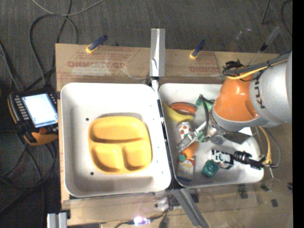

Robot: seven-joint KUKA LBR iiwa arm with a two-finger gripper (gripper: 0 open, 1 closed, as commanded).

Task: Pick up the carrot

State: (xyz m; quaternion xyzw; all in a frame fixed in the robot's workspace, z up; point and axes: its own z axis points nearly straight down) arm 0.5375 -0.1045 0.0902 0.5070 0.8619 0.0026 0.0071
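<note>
Surface: brown cardboard sheet with faint red print, near edge cut off by bins and frame. Two clamps, blue with yellow tips, hold its far edge.

Left bin: white, shallow, rounded corners, smooth plastic. Right bin: same make, touching it along the middle; far right corner hidden under the arm.

Arm: grey, glossy, comes in from the right, cut off at the frame edge. Its orange band covers much of the right bin's far half.

Yellow tray: in the left bin, moulded plastic, one long section and two smaller ones, lying flat.

Handheld screen unit: on the dark carpet left of the surface, lit display, orange base, partly hidden by cables.

Hand: metal, some green on it, low in the right bin's left half. Cluttered and small; cannot tell whether it is open or closed.

Banana: yellow, curved, near the far left corner of the right bin. A reddish sausage-shaped piece lies against it on the far side.

Printed can: just left of the hand, label unreadable.

Small carton: near the bin's front wall, print too small to read.

Carrot: orange, stubby, right bin, just below the hand, between can and carton; its top is overlapped by the hand, contact unclear.

Green object: dark, rounded, right of the carton; shape unclear.
</note>
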